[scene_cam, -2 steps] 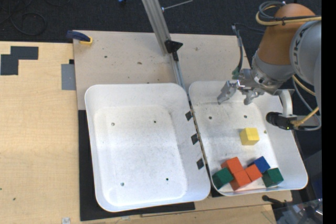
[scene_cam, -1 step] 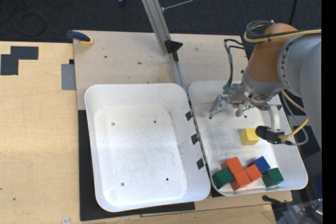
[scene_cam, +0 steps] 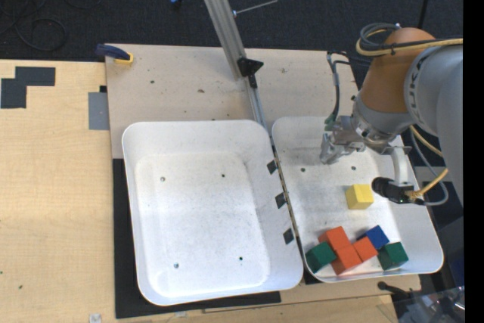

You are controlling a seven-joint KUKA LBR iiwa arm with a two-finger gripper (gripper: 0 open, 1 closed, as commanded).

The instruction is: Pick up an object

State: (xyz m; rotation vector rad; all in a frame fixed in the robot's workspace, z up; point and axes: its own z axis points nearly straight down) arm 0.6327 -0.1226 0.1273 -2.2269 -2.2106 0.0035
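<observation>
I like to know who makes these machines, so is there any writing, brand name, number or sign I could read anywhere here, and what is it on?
None: no readable word, number or brand shows.
The arm is plain grey and orange, with no legible marking.
The blocks, such as the yellow block, have blank faces.
The slanted metal bar ends in a small checkered tip, a pattern and not writing.
The two white bins carry only dark specks.

A pale bench (scene_cam: 174,87) carries two white bins (scene_cam: 144,163) side by side.
</observation>
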